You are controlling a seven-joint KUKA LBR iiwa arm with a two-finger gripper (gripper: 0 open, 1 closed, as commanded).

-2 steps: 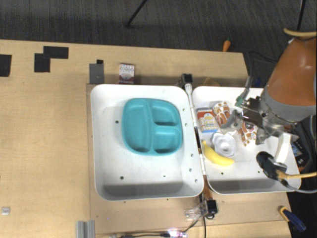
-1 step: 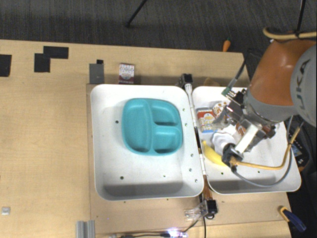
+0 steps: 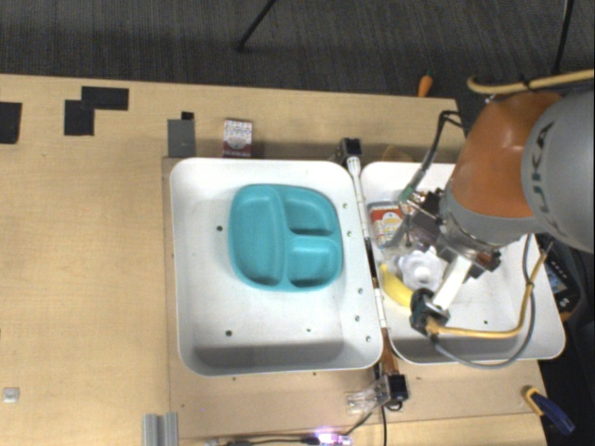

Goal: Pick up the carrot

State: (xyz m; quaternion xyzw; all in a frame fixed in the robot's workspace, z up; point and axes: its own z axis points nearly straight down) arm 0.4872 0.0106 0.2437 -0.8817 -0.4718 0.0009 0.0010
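Pincer (image 3: 420, 260) and wrist (image 3: 497, 170) hang low inside the right bin (image 3: 521, 344), among a small heap of things, so the step in hand looks like the reach down for a grasp. Whether the pincer is spread, pressed together or pinching anything cannot be told, as the wrist covers it. Touching or just beside it towards the camera lies a yellow piece (image 3: 394, 292), and just beyond it a red-and-white packet (image 3: 386, 219); a teal tray (image 3: 284, 235) sits well apart in the other bin (image 3: 200, 337). Where the carrot lies cannot be told either. It is probably hidden under the wrist, so its colour and shape stay unknown. The next move calls for a closing squarely on it, then a straight lift.
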